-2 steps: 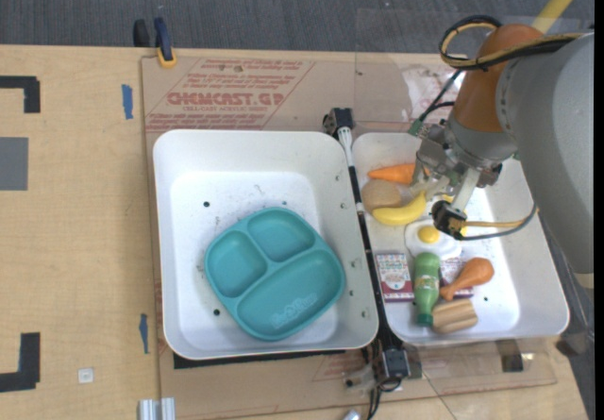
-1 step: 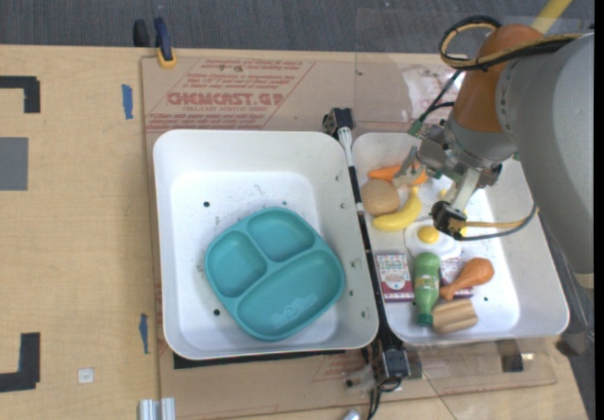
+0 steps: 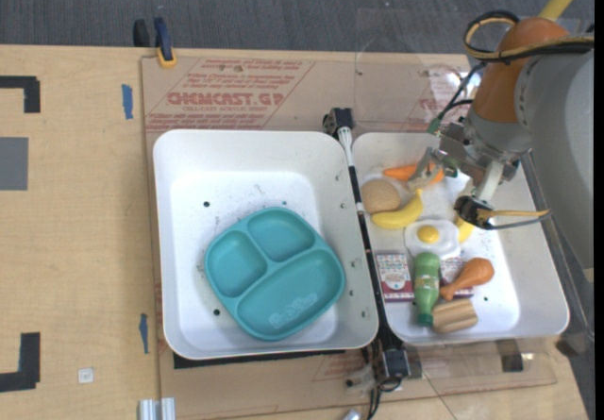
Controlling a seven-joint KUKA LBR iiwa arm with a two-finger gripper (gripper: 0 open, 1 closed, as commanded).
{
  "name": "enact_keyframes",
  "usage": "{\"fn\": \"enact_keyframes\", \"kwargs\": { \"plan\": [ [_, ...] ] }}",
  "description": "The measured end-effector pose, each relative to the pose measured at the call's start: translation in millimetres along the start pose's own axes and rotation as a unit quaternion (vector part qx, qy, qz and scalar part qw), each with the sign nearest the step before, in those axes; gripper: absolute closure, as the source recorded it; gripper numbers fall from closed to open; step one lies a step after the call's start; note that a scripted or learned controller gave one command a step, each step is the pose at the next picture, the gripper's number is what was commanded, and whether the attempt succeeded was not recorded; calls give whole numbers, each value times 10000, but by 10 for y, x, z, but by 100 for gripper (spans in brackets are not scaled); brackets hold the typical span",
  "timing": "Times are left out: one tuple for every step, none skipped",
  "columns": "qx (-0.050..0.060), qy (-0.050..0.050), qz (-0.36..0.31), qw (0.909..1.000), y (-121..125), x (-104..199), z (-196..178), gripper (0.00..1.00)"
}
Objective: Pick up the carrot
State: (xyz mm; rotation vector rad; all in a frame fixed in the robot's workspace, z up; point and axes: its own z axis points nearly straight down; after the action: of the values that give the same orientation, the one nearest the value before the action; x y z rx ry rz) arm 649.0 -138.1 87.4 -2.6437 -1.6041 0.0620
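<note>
The carrot (image 3: pixel 402 172) is a small orange piece lying at the back of the right bin (image 3: pixel 538 300), just behind a tan bread roll (image 3: pixel 381 193). My gripper (image 3: pixel 437 166) hangs low over the carrot's right end, below the grey wrist and orange band (image 3: pixel 503 78). It covers that end of the carrot. Whether it touches the carrot cannot be made out.
The right bin also holds a banana (image 3: pixel 402 213), a fried egg (image 3: pixel 431 237), a green bottle (image 3: pixel 427 278), a drumstick (image 3: pixel 469 274), a bun (image 3: pixel 454 316) and a red packet (image 3: pixel 392 274). A teal divided plate (image 3: pixel 275 273) lies in the left bin (image 3: pixel 189 182).
</note>
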Motion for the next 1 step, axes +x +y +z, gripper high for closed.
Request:
{"fn": "enact_keyframes", "kwargs": {
  "plan": [
    [-164,61,1611,9868,-191,10,11,0]
  ]
}}
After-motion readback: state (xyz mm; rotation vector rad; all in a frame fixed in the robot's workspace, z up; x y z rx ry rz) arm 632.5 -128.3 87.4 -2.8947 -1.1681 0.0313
